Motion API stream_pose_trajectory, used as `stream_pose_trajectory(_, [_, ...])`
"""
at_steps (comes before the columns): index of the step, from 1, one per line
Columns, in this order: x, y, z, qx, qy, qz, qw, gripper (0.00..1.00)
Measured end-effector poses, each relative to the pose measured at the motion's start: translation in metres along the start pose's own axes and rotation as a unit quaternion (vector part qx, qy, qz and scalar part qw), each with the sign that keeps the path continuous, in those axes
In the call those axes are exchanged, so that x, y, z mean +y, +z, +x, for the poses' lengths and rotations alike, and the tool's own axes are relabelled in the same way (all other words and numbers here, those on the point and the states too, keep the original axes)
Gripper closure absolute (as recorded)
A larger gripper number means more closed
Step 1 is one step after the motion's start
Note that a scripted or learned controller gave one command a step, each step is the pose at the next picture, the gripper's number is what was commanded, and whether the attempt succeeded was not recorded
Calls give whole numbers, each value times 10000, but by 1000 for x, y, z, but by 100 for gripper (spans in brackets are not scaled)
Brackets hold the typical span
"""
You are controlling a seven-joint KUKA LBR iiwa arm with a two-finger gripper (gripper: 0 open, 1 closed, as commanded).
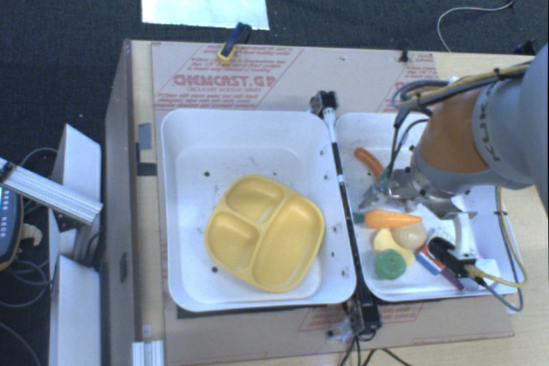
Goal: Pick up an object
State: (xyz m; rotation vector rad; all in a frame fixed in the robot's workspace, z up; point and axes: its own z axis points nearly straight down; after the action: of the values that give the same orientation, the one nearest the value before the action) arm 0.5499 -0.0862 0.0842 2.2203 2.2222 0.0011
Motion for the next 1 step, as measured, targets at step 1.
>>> stream_pose_trajectory(1, [-23, 0, -32, -5, 6, 2, 10000, 0])
